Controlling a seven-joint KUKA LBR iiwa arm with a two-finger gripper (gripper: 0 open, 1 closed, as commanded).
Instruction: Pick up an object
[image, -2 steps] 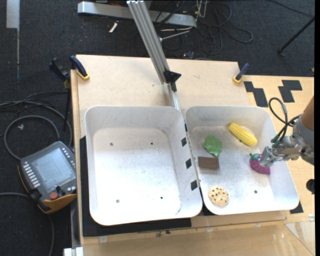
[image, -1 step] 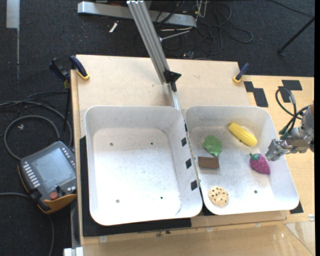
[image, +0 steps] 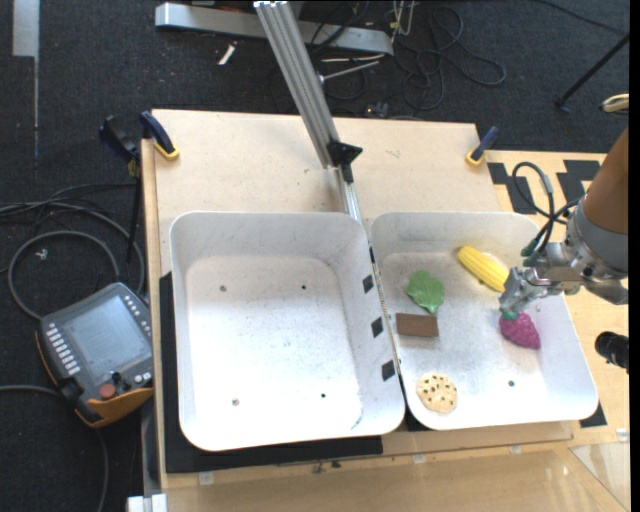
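Over the right bin (image: 575, 395), the gripper (image: 517, 303) touches the top of a knobbly magenta grape bunch (image: 521, 330); its grip state cannot be told.

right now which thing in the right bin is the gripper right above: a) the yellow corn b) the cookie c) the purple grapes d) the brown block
c, the gripper hangs right over the purple grapes at the right bin's right side; the corn, brown block and cookie lie apart from it.
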